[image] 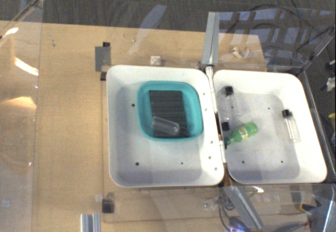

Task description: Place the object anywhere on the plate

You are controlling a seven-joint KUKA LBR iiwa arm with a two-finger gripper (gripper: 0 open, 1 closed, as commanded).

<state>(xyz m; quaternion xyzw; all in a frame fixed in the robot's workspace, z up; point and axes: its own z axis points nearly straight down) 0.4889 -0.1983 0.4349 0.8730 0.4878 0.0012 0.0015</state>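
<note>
On teal plate [195, 113] | clear cup [165, 125] lying sideways

Arm tucked right out at the near right corner

What looks like a grey piece of the arm [324, 219] sits low at the near right edge of the scene, slanting up towards the right. It's blurred and cut by the frame, so its pose is impossible to call.

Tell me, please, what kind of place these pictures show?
Probably a robotics lab or test bench. Two white bins sit side by side on a wooden bench; one holds a teal plate, the other a green bottle, and cables run behind.
</note>
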